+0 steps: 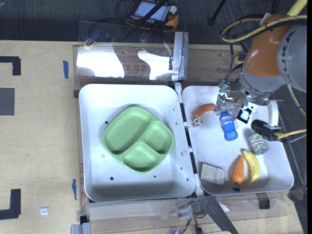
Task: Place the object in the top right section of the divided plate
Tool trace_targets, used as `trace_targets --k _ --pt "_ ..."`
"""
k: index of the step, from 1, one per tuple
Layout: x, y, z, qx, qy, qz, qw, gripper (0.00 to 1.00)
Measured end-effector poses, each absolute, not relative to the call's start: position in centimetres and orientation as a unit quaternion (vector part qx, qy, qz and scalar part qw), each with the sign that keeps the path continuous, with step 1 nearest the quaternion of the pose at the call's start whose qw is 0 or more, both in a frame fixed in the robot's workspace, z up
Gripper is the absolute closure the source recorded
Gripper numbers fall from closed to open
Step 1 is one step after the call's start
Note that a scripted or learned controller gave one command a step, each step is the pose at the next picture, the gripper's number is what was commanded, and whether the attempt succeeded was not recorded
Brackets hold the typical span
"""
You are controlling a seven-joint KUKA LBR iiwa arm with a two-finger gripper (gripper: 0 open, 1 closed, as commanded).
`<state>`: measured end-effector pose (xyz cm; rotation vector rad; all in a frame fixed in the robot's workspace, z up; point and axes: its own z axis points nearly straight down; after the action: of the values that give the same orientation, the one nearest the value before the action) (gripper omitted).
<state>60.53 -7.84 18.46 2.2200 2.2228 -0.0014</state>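
Worktop, as I see it from my station: two white bins side by side. Left bin: one green divided plate with three sections, lying near the middle, turned at a slant. Right bin: blue bottle near the middle, tilted, cap end up toward the gripper; orange sausage-shaped toy to its left, near the bin divider; small patterned can to the right of the bottle; banana and carrot touching each other at the near edge; patterned sponge just left of the carrot. Arm: gripper sits over the right bin directly above the bottle's top; I cannot tell whether its fingers are spread or closed, nor whether they pinch the bottle
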Motion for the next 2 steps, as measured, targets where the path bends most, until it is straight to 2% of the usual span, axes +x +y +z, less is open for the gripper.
trace_targets --k 1,2 --pt "62.2 0.1 20.9 0.678 0.735 0.0008 0.001 1.0" --pt "59.4 8.0 18.4 0.698 0.716 -0.001 -0.001 1.0"
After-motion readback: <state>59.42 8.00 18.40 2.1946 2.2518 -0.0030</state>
